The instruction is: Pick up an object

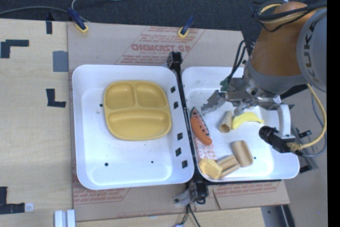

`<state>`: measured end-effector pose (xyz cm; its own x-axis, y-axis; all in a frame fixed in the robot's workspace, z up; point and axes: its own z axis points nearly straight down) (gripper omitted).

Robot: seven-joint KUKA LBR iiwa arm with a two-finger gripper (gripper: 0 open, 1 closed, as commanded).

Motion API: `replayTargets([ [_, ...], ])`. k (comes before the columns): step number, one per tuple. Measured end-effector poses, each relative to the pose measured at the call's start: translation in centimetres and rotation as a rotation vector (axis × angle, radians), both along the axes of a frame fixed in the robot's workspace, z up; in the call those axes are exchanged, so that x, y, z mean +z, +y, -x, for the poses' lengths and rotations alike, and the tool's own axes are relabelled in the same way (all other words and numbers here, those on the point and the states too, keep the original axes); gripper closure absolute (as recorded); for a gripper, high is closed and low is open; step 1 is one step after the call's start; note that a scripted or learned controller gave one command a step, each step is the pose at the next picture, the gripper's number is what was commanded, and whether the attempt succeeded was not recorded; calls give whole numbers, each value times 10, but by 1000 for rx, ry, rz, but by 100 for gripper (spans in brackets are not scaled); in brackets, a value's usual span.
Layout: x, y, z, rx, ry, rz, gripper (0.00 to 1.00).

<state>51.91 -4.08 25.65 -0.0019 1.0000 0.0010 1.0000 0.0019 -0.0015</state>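
My gripper (227,106) hangs over the middle of the right bin (281,170), open, with its fingers spread and nothing between them. One grey finger (212,103) points left toward the divider. Just below the gripper lies a small tan cylinder (226,122), and a yellow banana-shaped piece (246,119) sits right beside it. An orange carrot-like piece (201,128) lies along the bin's left wall. Nearer the front are a larger tan cylinder (241,152), a tan block (227,164) and a yellow ridged piece (209,168).
The left bin (85,130) holds a yellow divided plate (138,109). A black divider (180,114) with clamps runs between the bins. The arm's orange and grey body (279,50) covers the right bin's far right corner, with cables (313,135) at the right.
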Motion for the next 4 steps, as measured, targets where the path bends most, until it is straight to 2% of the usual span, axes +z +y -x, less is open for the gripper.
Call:
replayTargets([
  [1,-127,-74,-3,-3,3,1,0],
  [2,-166,-69,-76,-5,-17,9,0],
  [3,-170,-77,-103,0,-5,2,0],
  [4,-170,-109,-151,0,-6,4,0],
])
